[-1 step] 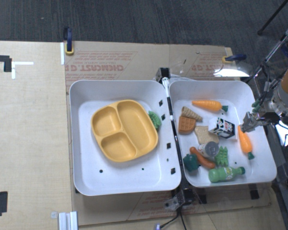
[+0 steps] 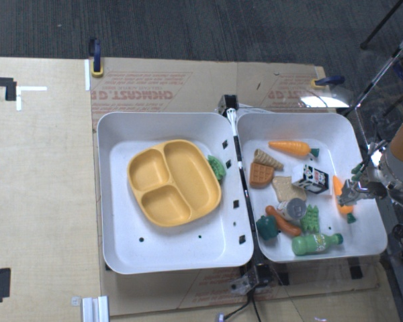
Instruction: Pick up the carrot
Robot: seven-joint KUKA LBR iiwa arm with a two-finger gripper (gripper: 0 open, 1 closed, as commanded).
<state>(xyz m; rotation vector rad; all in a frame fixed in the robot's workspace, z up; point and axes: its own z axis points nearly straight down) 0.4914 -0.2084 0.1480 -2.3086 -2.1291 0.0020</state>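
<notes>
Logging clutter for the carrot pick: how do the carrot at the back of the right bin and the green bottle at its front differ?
The carrot is orange and tapers to a point; the green bottle is rounded, with a pale cap. The carrot lies on open floor near the bin's far wall; the bottle lies against the near wall, close beside other toys. Both lie on their sides, roughly left-right, in the right bin.

Divided plate (image 2: 173,190) in left bin (image 2: 121,247). Carrot (image 2: 289,148) at rear of right bin (image 2: 363,243), bottle (image 2: 316,243) at front. Gripper (image 2: 350,194) at right wall.
</notes>
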